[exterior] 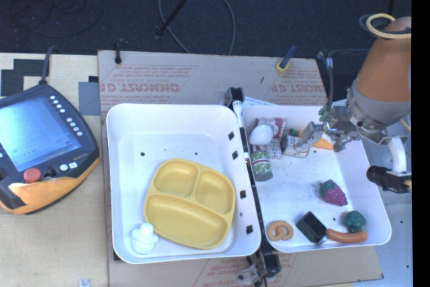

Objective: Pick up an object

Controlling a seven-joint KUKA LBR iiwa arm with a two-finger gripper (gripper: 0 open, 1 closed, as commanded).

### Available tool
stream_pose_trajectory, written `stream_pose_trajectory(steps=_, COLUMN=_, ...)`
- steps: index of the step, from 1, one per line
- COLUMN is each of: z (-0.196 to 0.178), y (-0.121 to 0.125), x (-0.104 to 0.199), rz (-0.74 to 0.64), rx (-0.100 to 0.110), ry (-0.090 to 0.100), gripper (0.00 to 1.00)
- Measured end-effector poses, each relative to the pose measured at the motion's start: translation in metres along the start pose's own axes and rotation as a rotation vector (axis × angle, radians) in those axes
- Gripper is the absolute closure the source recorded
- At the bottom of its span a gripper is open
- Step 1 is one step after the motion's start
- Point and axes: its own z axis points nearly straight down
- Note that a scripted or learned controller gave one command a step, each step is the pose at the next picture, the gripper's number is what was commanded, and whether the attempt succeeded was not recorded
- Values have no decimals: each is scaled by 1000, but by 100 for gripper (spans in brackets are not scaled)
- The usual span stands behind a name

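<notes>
Hovered gripper [310, 136] low over right bin [376, 212] by orange piece [324, 142], partly hidden; couldn't tell if anything was grasped; arm [383, 77] cropped at right

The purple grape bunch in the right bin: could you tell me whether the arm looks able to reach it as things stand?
Probably yes. The purple grape bunch lies alone on bare bin floor, apart from the black block and green toy, nothing over it, and the hand hovers in the same bin.
</notes>
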Motion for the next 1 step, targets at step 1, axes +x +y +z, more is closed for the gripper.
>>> stream_pose_trajectory(steps=1, z=104, y=24, x=-68, rz=2, rx=3, ry=-1, gripper=0)
